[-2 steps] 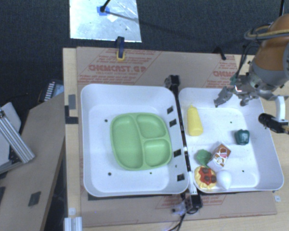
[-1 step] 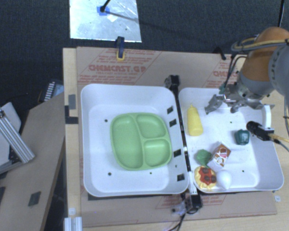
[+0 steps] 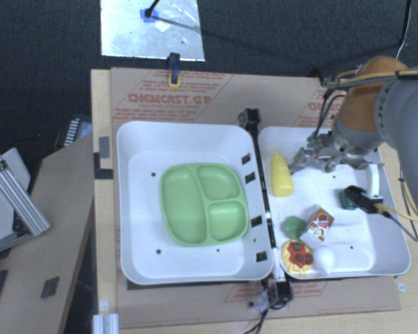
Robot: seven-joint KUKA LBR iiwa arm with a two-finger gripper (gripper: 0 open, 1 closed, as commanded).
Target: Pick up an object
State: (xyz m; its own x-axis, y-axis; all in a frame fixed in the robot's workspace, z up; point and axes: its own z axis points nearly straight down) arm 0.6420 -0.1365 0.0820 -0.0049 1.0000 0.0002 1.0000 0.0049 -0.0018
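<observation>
None of the pick looks done: the gripper hangs spread and unladen, the yellow bottle just beside it, untouched in the right bin.

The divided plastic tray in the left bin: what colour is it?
Light green; the divided plastic tray shows best in the camera view.

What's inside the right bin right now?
The right bin holds a yellow bottle, green piece, small carton, pizza toy, white egg. The arm covers its far corner.
</observation>
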